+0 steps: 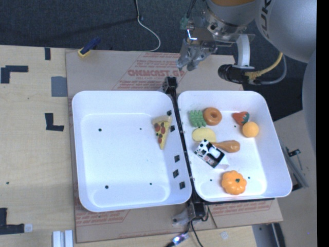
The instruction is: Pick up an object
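My gripper [191, 62] hangs high above the back edge of the bench, over the seam between the two bins, with nothing between its fingers. A pizza slice [162, 129] lies at the right side of the left bin [92, 107]. The right bin [267, 112] holds a green ridged piece [197, 118], a doughnut [212, 116], a strawberry [240, 118], an orange [250, 129], a yellow lemon-like piece [203, 135], a chicken drumstick [229, 146], a black-and-white block [207, 153] and a small pumpkin [233, 182].
A black clipped divider [177, 138] runs between the bins. Both bins rest on a cardboard sheet [133, 71]. A yellow-blue object [88, 47] lies at the cardboard's far left corner. A white cable [149, 32] hangs behind.
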Available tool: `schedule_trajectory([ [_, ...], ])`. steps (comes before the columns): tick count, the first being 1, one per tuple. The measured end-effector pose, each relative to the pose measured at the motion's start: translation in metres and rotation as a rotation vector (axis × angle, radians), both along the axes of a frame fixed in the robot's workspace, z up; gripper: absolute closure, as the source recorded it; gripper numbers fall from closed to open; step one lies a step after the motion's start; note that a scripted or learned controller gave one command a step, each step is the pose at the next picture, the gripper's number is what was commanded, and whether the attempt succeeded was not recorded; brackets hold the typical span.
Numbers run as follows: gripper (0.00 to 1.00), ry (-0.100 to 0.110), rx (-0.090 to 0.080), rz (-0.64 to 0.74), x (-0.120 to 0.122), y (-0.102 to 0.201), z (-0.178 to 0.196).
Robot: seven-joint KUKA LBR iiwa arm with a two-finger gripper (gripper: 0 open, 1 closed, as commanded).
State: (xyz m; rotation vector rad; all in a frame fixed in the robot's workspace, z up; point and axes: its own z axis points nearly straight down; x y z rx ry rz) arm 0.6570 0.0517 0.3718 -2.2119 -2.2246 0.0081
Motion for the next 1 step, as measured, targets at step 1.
schedule_trajectory([
  [1,1.00,-0.021,0.005,0.006,0.0110,0.0941,0.1355],
])
